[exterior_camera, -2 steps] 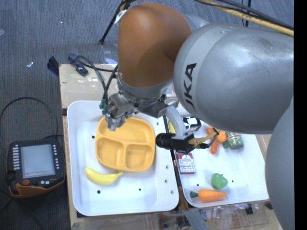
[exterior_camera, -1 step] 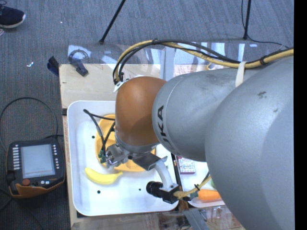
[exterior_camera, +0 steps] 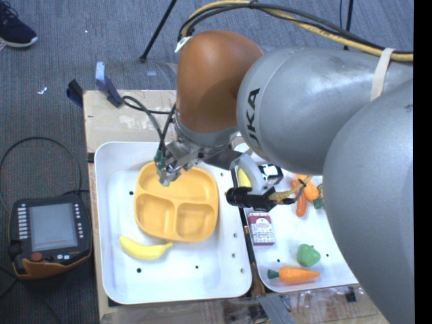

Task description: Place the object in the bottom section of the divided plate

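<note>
One camera sits high above the bench and looks down at a slant on the two shallow white plastic bins [exterior_camera: 108, 248]. The big grey and orange robot arm [exterior_camera: 297, 106] is closest to it, reaching in from the right.

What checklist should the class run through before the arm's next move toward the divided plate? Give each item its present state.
1. Divided plate lies flat in the left bin: ok.
2. Bottom sections of the plate free of objects: ok.
3. Pincer positioned over the plate's upper edge: ok.
4. Object held in the pincer: cannot tell; nothing is visible at its tip.
5. Banana lies outside the plate, below its lower left rim: ok, not blocking the sections.
6. Right bin objects, namely carrot, green pepper and small box, away from the plate: ok.
</note>
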`<state>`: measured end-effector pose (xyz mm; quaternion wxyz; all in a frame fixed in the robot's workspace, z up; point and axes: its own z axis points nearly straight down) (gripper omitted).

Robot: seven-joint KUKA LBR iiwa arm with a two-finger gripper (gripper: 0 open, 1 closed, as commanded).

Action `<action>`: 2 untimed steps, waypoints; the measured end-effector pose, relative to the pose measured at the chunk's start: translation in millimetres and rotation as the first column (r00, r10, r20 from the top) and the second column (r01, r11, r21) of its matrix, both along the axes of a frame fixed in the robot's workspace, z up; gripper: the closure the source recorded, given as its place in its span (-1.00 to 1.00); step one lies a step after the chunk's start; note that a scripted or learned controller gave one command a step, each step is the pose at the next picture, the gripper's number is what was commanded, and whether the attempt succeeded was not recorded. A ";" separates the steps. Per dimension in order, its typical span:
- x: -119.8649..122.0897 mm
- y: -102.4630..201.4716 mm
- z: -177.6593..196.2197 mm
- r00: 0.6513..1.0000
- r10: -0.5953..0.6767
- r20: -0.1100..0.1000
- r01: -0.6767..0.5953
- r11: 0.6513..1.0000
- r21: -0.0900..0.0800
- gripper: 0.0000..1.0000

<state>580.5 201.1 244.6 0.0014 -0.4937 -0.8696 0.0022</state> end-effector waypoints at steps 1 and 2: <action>63.3 30.8 -14.8 0.997 -0.077 0.000 0.077 0.997 -0.001 1.00; 62.5 -12.3 -15.5 0.999 -0.039 0.000 0.039 0.999 0.000 1.00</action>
